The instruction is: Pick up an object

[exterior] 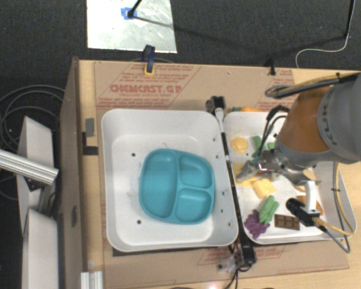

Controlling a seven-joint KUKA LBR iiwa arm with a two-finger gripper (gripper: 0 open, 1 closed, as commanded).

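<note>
My gripper (251, 170) is low inside the right bin (331, 230), near its left wall, with the grey arm and its orange band reaching in from the right. A yellow block (263, 188) lies just below the gripper, close to it. A smaller yellow piece (239, 143) sits above it. A green toy (268, 209), a purple bunch of grapes (255, 223) and a brown chocolate bar (286, 222) lie toward the bin's front. Nothing can be seen held.
The left bin (120, 161) holds a teal divided plate (176, 185). A dark green piece (256, 143) and an orange item (250, 109) sit at the right bin's back. The divider (227, 161) between the bins runs just left of the gripper.
</note>
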